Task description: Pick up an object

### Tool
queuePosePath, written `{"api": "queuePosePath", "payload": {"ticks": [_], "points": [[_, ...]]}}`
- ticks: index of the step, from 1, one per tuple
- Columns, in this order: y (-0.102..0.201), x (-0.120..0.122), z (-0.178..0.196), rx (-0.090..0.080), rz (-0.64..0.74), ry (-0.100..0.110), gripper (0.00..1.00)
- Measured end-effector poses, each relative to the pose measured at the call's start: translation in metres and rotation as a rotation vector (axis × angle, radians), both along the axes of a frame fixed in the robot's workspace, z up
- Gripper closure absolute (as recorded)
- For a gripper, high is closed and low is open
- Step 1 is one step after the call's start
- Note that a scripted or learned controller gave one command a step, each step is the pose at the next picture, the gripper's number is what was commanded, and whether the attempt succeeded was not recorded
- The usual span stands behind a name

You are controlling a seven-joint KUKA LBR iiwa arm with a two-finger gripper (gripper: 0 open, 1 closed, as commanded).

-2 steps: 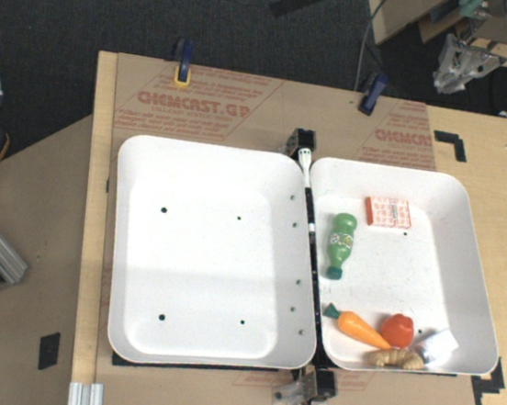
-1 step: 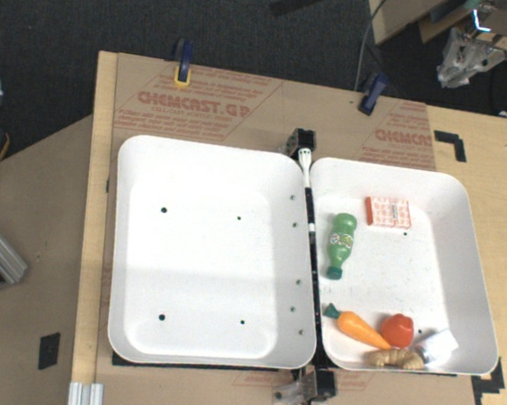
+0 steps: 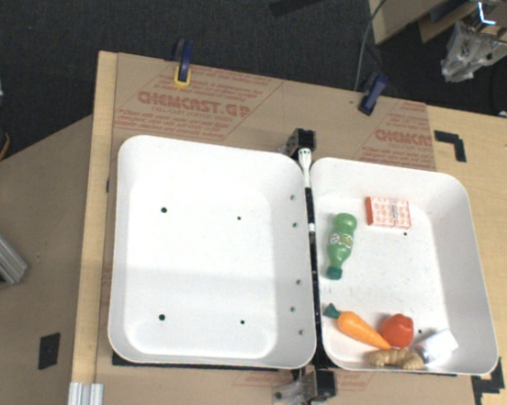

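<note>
green bottle [image 3: 340, 244], carrot [image 3: 357, 327], tomato [image 3: 397, 329], red card [image 3: 388, 212], right bin [image 3: 470, 244]

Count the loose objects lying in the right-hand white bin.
6, though the crowded corner may hide more: pink patterned card at back, green plastic bottle by the left wall, orange toy carrot, red tomato, tan ginger root, small white piece at front.

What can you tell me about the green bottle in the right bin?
The green bottle is small and toy-like, seemingly plastic, with a pale label around its middle. It lies on its side on the right bin floor, close to the left wall, its long axis running roughly top to bottom in view, rounded end up, narrower end down. Nothing touches it; the carrot lies apart, below.
</note>
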State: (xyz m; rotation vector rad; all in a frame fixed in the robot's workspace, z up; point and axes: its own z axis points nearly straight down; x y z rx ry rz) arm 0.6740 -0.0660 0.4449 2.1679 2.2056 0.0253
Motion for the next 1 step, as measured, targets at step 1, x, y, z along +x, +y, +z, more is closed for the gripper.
{"api": "queuePosePath", "payload": {"ticks": [1], "points": [[0.0008, 0.0006, 0.0109, -0.002, 0.001, -0.004, 1.0]]}}
